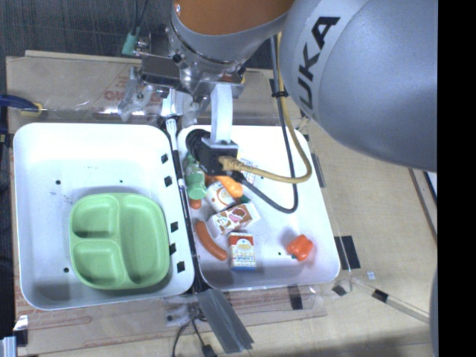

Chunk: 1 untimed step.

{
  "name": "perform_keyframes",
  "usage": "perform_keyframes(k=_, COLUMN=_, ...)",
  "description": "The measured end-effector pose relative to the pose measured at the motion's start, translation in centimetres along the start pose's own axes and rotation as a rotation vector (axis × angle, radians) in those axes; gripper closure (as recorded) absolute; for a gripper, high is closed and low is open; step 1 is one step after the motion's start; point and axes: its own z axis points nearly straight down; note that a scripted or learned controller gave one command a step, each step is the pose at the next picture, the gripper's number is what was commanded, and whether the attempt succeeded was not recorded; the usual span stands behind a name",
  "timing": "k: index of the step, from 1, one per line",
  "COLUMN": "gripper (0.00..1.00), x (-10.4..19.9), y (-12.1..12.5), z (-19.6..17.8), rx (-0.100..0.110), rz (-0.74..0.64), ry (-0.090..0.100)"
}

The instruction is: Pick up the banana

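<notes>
Left bin (pixel 30 147): holds one green plate (pixel 117 240) with three compartments, lying flat toward the near wall. Right bin (pixel 321 270): its contents are gathered along the side next to the left bin. From far to near these are a small green bottle (pixel 195 181), an orange carrot (pixel 232 187) beside a round white packet (pixel 219 196), a tilted carton (pixel 235 218), a reddish sausage (pixel 210 242) and a small upright carton (pixel 242 251) just beside it. An orange pepper (pixel 300 247) lies apart, toward the bin's opposite side. Where the banana lies among these cannot be told.

The gripper (pixel 175 119) hangs over the far end of the seam between the two bins; whether it is released or clenched cannot be told.

Both bins rest on a tan desk (pixel 372 199). Dark cloth (pixel 74 13) lies behind it.
</notes>
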Motion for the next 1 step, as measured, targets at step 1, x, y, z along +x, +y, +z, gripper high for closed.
perform_keyframes(k=1, gripper=0.00, x=5.14, y=2.11, z=0.13, rx=-0.001, rz=0.203, ry=0.000)
